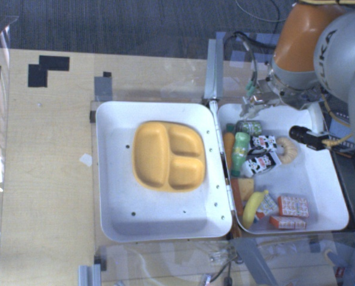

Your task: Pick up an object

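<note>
Claw over the far edge of the right bin

The claw hangs above the right bin's far rim; whether it grips anything I cannot tell. Below it lie a green bottle, a banana and small boxes; the left bin holds a yellow tray.

One fixed camera looks down aslant on both bins.

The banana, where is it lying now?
The banana lies in the right bin, near its front left corner, beside the red boxes.
</note>
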`<action>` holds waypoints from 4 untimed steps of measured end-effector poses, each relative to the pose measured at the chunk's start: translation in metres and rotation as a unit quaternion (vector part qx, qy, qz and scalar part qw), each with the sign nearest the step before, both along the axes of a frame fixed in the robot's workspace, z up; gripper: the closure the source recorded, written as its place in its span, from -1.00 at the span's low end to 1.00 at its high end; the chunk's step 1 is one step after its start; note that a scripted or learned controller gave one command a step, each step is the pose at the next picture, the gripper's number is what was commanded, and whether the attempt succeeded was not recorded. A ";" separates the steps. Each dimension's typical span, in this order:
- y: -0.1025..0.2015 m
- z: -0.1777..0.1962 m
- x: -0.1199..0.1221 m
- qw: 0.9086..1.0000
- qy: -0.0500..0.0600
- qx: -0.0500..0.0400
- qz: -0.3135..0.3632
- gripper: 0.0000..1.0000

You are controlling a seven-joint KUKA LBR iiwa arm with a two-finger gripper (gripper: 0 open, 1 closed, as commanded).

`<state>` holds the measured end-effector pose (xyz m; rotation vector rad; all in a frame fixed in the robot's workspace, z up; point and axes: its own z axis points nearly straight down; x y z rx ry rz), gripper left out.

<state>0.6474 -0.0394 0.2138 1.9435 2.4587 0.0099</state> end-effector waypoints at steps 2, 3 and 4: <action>-0.008 0.010 0.001 0.994 0.000 -0.002 0.105 -1.00; -0.057 -0.087 -0.019 0.986 0.001 -0.002 0.169 -1.00; -0.061 -0.124 -0.073 0.975 -0.001 -0.003 0.221 -1.00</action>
